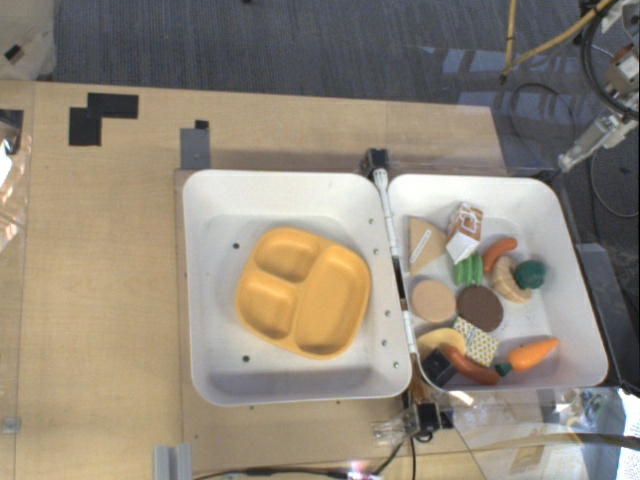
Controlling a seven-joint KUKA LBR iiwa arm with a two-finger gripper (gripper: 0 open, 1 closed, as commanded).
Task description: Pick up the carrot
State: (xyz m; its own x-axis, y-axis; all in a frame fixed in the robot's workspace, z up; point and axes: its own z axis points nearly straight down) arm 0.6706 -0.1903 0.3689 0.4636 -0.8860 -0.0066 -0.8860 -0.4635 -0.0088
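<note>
The carrot (532,352) is orange with a small green top at its left end. It lies almost flat near the front right corner of the right bin (570,268), pointing right and slightly up. Its green end touches a red sausage (470,366) and sits just below a checkered block (477,342). Nothing covers the carrot from above.
Around it in the right bin lie a brown disc (481,308), a tan disc (434,300), a cheese wedge (423,243), a small carton (465,226), an orange-red pepper (497,252), broccoli (531,273) and a banana (437,342). The left bin (210,268) holds a yellow divided plate (303,293).
</note>
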